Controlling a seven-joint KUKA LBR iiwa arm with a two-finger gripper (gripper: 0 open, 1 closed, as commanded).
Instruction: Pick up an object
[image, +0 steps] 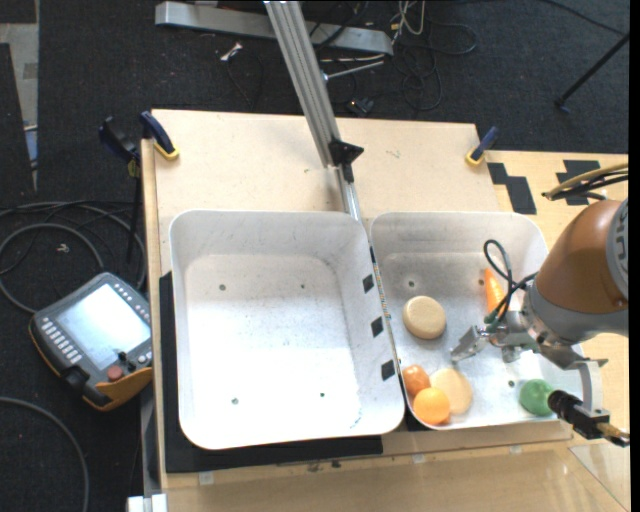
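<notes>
The right bin (450, 235) holds several objects. A beige round disc (425, 317) lies near its middle. At the front left corner sit an orange ball (432, 405), a pale peach piece (453, 388) and a small reddish piece (414, 378), bunched together. A green object (536, 397) rests at the front right, and an orange stick-like piece (493, 291) lies partly behind a black cable. My gripper (470, 345) hangs low over the bin floor, right of the disc and above the peach piece, with nothing visibly in it.
The left bin (265, 330) stands beside the right one, sharing a raised middle wall (378, 310). A slanted metal pole (310, 85) rises behind the bins. A teach pendant (95, 340) lies off the bench at left. The arm's orange band (590, 260) overhangs the right bin's right side.
</notes>
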